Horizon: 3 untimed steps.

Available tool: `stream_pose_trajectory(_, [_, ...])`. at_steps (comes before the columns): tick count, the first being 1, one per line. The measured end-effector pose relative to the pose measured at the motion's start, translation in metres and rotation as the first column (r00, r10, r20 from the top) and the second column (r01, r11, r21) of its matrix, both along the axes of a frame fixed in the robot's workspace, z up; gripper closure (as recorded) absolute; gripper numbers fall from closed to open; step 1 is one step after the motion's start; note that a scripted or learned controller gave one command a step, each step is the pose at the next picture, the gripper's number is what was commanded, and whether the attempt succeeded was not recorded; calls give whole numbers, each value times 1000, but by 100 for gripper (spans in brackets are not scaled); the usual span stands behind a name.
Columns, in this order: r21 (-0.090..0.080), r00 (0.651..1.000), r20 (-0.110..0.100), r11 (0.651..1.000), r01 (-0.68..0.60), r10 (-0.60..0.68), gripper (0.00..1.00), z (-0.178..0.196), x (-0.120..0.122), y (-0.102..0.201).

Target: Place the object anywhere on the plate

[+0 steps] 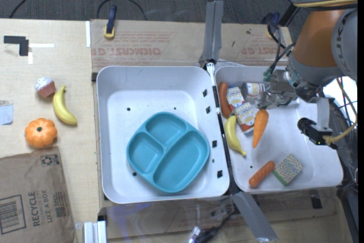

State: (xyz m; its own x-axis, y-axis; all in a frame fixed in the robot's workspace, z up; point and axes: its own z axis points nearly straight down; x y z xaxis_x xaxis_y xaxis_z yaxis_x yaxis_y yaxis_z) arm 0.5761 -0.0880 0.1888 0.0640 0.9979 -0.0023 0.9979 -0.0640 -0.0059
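Hand [272, 95] at the end of the grey arm hangs low over the back of the right bin [318, 171], just above the top of an upright carrot [259, 126]; whether its fingers are apart or together cannot be told from here, and nothing can be seen between them. The carrot lies near the middle of that bin, its thick end toward the hand. Just left of it sit small cartons [241, 108] and a red sausage [224, 93] by the bin's left wall, with a banana [232, 135] below them. Toward the bin's front lie a second carrot [261, 174] and a patterned box [288, 169], side by side.

Left bin [114, 122] holds the blue plate [168, 151], three-sectioned, with nothing on it, well apart from the hand.

Further left, on the table [34, 71], are a cupcake [45, 87], another banana [62, 106], a small pumpkin [41, 133] and a paper bag [31, 196].
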Motion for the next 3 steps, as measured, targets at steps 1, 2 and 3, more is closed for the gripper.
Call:
stream_pose_trajectory(1, [2,989,0,989,-149,149,100,0,-22,62])
stream_pose_trajectory(2, [3,880,1,880,-475,475,100,1,-46,123])
stream_pose_trajectory(3, [3,770,1,770,-638,638,100,16,-78,190])
